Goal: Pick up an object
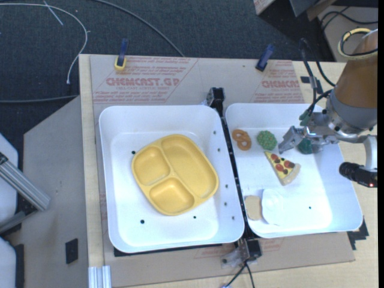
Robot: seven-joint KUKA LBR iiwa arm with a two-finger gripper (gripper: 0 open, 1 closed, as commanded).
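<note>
The grey arm with the orange band (359, 83) is reaching in over the right-hand shallow white bin (336, 221), and its two-finger gripper (295, 141) is hanging low over the far half of that bin. From where I am standing the metal fingers (290, 140) are looking spread apart, with nothing showing between them, so I am judging that nothing is picked up yet.

Just beside the gripper, toward the other bin, a small green bumpy broccoli-like toy (267, 140) is lying on the bin floor; it is the closest thing to the fingertips. A little past it, a small orange pretzel-shaped toy (242, 139) is sitting close to the bin wall. Just below the gripper, toward the near edge, a yellow toy pizza slice with red spots (283, 167) is lying flat. Tucked close under the wrist, a small dark green object (306, 146) is partly hidden, and I cannot tell what it is. Well apart from the gripper, at the near end, a white round flat piece (277, 207) is overlapping a tan flat piece (253, 207).

The left-hand shallow white bin (120, 221) is holding a yellow plastic divided tray (174, 174), well away from the tool.

So the approach is looking done, while the closing, gripping and lifting are all remaining
</note>
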